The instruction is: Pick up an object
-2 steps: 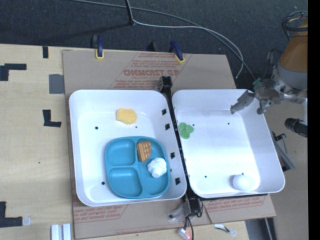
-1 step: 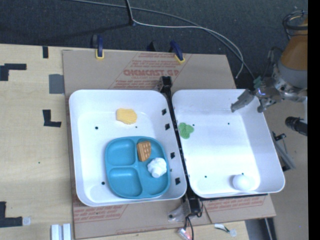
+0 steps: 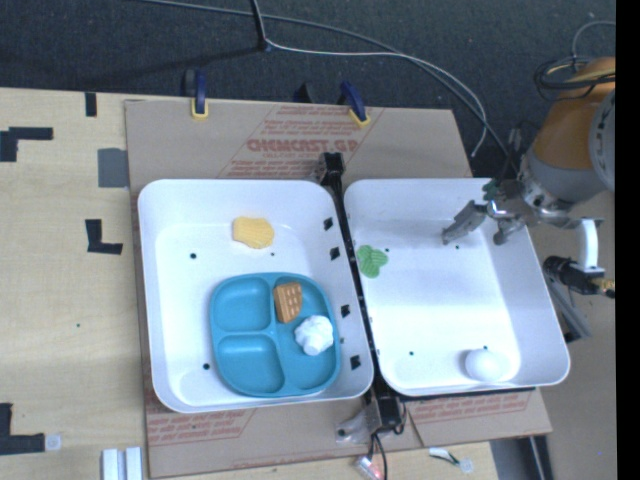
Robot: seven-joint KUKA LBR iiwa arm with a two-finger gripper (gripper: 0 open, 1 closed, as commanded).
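1. A white ball (image 3: 487, 364) is resting near the right bin's (image 3: 520, 298) front edge.
2. A green piece (image 3: 372, 261) is lying by its left wall.
3. The gripper (image 3: 482, 224), fingers spread and carrying nothing, is hovering at the far right corner, seemingly poised to pick.

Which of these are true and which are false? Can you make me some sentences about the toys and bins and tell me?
1. The blue tray sits in the left bin. True.
2. The yellow toy lies on the blue tray. False: it lies on the bin floor, above the tray.
3. The green toy is in the right bin, near the wall between the bins. True.
4. The gripper holds the white ball. False: the ball rests near the bin's lower edge, far from the gripper.
5. A waffle and a white lump sit on the tray. True.
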